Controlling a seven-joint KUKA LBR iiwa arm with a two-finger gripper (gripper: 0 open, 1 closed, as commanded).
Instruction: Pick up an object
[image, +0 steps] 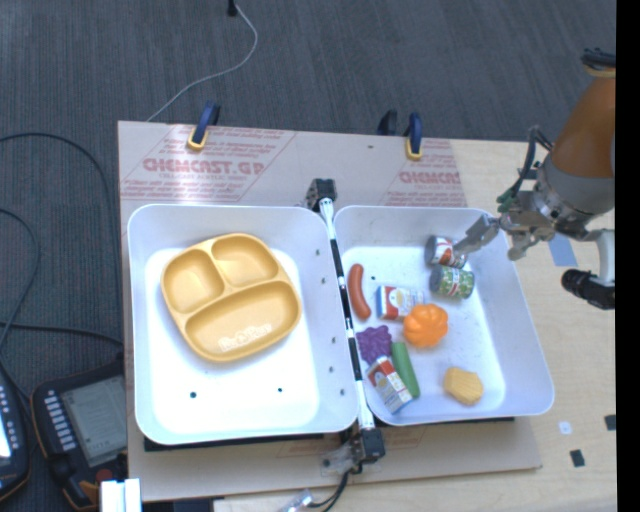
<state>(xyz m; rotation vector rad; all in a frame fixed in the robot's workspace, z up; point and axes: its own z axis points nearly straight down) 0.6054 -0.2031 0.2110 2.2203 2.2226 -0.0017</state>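
Gripper (470, 240) over right bin (520, 330), jaw state indiscernible, beside two cans (450, 270); yellow divided plate (232, 295) in left bin (150, 390).

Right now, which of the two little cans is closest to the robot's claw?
The silver can with the red label, just beside the gripper. The green-labelled can sits below it, farther away.

The two shallow white bins (230, 415) look like smooth, slightly glossy plastic. The yellow divided plate (232, 296) is matt plastic. Beneath them the surface (480, 160) looks like pale bare wood with printed red lettering. The small cylindrical can (440, 250) has a shiny metal end.
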